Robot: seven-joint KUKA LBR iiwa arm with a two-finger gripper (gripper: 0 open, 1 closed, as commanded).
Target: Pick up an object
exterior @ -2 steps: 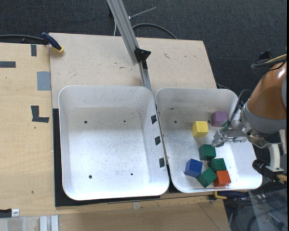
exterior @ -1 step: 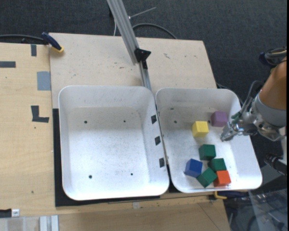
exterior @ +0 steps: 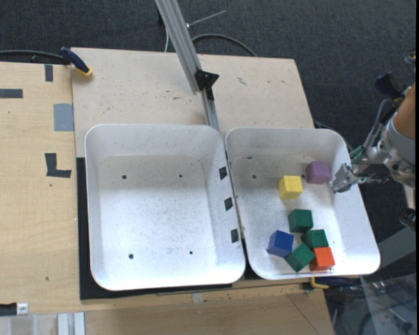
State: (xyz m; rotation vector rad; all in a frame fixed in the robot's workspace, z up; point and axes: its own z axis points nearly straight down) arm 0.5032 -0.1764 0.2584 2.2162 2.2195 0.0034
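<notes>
Item 1, nearest you: a cluster is sitting at the front of the right bin (exterior: 349,253): an orange block (exterior: 324,258) touching two green blocks (exterior: 301,257) and (exterior: 315,239), a blue block (exterior: 281,243) just beside them, a third green block (exterior: 300,220) a little behind. You are looking at crowded pieces here (poor room for fingers).

Item 2, further in: a yellow block (exterior: 290,186) is lying alone, and a purple block (exterior: 318,172) is resting near the bin's right wall.

Item 3: the hand (exterior: 343,179) is hovering at that right wall, just beside the purple block and gripping nothing. Whether its fingers are spread or closed, you cannot tell.

Handling note: you are probably best served by taking the purple block, the nearest candidate; be centring over it and descending straight, keeping the wall-side finger off the rim. The yellow block is the roomier alternative.

Item 4: the left bin (exterior: 98,187) is lying alongside on the table (exterior: 140,82).

Obscured: the arm is running out of frame at right, and the fingertips are blurring into the white rim.
</notes>
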